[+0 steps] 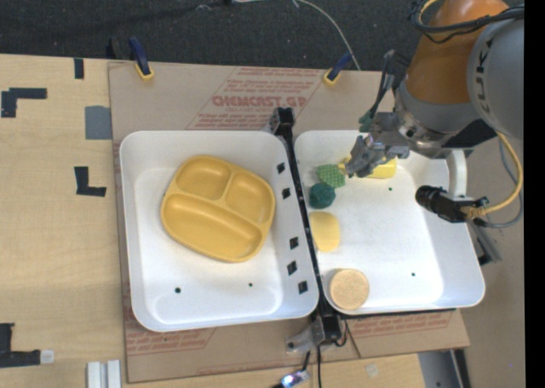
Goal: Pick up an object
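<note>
My tool (362,162) hangs low at upper centre-right, over a yellow block (383,170), probably to grasp it; its opening I cannot tell.

Two shallow white bins sit side by side on a cardboard sheet (255,93) clamped to the bench. The left bin (145,293) holds a yellow divided plate (218,207), lying at a slant. In the right bin (443,276) are a green block (331,176), a dark teal ball (322,196) just below it, a pale yellow piece (324,231) and a round tan disc (348,288) near the front edge. The grey arm's gripper (364,159) hangs over the right bin's far part, just beside the green block and a yellow piece (385,170).
</note>
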`<state>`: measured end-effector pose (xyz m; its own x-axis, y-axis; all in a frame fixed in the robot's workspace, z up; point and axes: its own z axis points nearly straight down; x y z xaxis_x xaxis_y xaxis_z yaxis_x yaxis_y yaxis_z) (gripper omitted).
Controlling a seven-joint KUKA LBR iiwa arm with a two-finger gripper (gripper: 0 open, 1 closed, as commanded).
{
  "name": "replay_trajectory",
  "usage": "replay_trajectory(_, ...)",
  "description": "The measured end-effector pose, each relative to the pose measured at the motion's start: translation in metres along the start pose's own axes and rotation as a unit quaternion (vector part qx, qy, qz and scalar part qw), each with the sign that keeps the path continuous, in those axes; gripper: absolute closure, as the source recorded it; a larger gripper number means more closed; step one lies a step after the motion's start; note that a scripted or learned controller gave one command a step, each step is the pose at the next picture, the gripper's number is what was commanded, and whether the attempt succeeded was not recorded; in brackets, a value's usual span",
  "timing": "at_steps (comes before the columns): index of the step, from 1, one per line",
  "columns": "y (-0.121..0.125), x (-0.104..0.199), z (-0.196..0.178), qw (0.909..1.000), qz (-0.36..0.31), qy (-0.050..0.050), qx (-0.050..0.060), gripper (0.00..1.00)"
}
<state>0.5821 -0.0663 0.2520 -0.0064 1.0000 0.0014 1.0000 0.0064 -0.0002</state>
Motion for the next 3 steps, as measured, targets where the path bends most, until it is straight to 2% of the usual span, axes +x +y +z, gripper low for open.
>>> replay_trajectory(1,0.013,0.057,-0.001,1.0,-0.001,0.0,0.0,1.0)
replay_trajectory(2,0.02,0.107,0.022,1.0,0.0,0.0,0.002,1.0)
replay_trajectory(3,0.024,0.153,0.027,1.0,0.0,-0.001,0.001,1.0)
